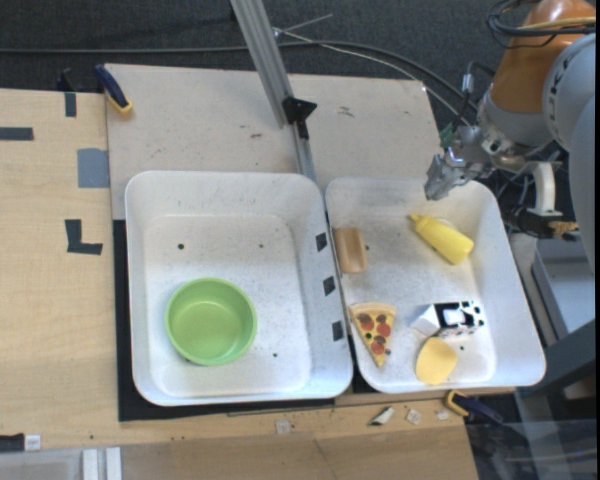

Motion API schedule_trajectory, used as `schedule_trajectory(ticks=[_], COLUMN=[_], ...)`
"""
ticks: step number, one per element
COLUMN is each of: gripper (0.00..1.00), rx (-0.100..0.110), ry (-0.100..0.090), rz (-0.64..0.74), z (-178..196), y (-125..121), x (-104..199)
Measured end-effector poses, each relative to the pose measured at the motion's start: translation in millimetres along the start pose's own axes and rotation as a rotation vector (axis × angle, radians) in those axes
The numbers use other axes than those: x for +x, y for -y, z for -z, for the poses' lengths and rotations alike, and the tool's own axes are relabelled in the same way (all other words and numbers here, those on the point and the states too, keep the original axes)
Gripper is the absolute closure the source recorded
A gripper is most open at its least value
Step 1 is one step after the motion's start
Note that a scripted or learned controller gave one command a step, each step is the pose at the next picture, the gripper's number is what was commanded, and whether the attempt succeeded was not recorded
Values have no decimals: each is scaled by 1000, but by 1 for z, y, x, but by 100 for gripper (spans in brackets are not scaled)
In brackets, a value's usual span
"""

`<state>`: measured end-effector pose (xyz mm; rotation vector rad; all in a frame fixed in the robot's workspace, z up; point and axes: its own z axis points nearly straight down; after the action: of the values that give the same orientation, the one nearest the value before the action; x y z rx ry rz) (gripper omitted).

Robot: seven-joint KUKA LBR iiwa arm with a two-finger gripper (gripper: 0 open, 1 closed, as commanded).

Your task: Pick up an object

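Arm reaching in from right, wrist bent down-left, pincer [442,181] pointing down.

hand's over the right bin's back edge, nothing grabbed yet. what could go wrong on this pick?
1. The hand hovers near the right white bin's back rim; a straight descent might clip it.
2. The yellow plastic mustard bottle, the nearest item, lies tilted on its side and could roll away.
3. The black-and-white toy block touches the round yellow piece; a grasp there may push both.

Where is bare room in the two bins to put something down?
Left bin: all bare floor behind and right of the green bowl. Right bin: a small patch between the wooden block and mustard bottle; the front is crowded with the pizza slice.
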<state>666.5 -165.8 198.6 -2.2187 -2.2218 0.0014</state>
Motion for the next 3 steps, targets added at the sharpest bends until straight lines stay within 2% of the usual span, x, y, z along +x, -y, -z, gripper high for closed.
schedule_trajectory(ticks=[1, 2, 3], gripper=[0, 0, 100], rx=[7, 0, -1], ry=[1, 2, 4], rz=[0, 1, 3], z=[-65, -113, -101], y=[-1, -1, -1], x=[-5, -4, -4])
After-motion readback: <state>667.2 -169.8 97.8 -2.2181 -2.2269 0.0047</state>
